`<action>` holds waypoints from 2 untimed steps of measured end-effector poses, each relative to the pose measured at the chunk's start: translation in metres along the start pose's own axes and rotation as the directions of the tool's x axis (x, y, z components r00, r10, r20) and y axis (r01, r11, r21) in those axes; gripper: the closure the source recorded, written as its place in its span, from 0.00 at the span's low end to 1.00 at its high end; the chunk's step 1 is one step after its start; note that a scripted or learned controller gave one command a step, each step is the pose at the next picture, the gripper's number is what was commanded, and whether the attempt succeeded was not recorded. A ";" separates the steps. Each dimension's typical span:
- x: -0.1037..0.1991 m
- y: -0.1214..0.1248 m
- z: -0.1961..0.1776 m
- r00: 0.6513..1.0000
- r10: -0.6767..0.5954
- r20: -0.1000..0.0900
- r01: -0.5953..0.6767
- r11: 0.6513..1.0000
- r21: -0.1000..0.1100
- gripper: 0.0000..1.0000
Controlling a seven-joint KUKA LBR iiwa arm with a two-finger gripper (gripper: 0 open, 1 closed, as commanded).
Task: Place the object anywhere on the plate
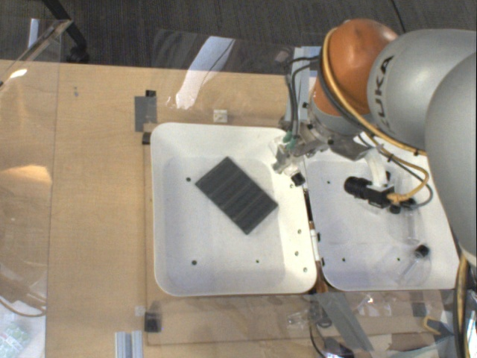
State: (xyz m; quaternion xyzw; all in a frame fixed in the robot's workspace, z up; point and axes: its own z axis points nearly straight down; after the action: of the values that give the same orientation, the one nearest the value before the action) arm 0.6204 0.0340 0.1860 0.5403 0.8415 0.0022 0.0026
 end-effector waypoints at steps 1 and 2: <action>0.000 0.000 0.000 1.000 0.000 0.000 0.000 1.000 0.000 0.00; -0.001 0.002 -0.012 1.000 -0.002 0.002 0.002 1.000 -0.007 1.00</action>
State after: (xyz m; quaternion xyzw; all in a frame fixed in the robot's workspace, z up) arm 0.6225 0.0344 0.1982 0.5396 0.8419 0.0047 0.0051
